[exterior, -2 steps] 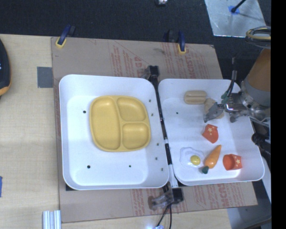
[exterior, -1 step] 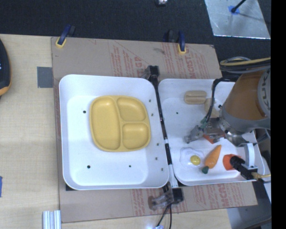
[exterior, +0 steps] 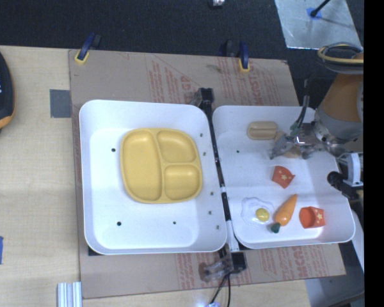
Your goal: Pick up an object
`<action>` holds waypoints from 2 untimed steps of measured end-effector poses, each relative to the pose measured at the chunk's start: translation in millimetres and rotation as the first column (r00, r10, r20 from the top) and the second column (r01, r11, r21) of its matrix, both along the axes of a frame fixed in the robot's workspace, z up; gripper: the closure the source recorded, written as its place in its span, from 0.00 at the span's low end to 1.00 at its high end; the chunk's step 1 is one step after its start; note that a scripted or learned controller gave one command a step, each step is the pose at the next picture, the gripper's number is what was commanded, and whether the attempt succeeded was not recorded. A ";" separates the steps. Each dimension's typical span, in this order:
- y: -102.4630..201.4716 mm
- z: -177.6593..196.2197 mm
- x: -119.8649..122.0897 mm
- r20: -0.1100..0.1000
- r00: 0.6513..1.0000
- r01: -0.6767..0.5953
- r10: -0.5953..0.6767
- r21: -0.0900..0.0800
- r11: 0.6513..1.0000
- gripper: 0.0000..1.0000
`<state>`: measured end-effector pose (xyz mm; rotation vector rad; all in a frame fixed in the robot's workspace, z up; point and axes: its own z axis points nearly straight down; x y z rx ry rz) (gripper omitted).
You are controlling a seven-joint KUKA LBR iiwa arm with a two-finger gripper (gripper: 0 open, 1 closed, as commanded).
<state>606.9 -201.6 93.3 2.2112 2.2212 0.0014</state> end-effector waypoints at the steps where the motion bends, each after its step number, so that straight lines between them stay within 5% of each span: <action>1: 47.4 -2.0 -53.7 -0.015 1.000 0.001 -0.001 0.008 1.000 0.00; 2: 44.1 9.1 -51.1 -0.010 1.000 0.001 -0.001 0.004 1.000 1.00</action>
